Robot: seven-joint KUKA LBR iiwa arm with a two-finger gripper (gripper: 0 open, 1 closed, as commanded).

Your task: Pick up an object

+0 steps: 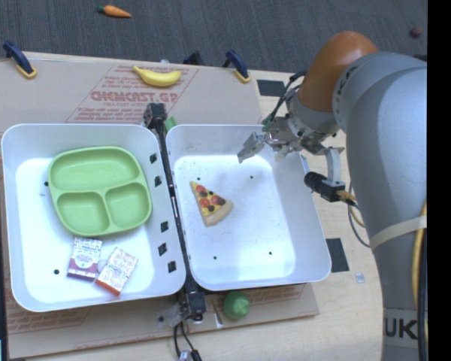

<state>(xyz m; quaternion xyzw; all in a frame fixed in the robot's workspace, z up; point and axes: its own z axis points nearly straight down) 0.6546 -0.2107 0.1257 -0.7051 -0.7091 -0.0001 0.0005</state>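
A toy pizza slice (210,202) lies flat in the right bin (301,239), left of its middle. My gripper (252,147) hangs over the far part of that bin, up and to the right of the slice and apart from it. Nothing is seen held in it. The grey arm with its orange band (338,55) comes in from the right above the bin's far right corner. In the left bin (22,149) sit a green divided plate (99,189) and two small snack packets (85,258) (118,269) near the front.
A toy banana (158,74) lies on the cardboard behind the bins. A green ball (237,304) rests in front of the right bin. A black divider with clips (167,201) runs between the bins. Blue clamps (237,64) hold the cardboard's far edge. A carrot (115,10) lies on the floor.
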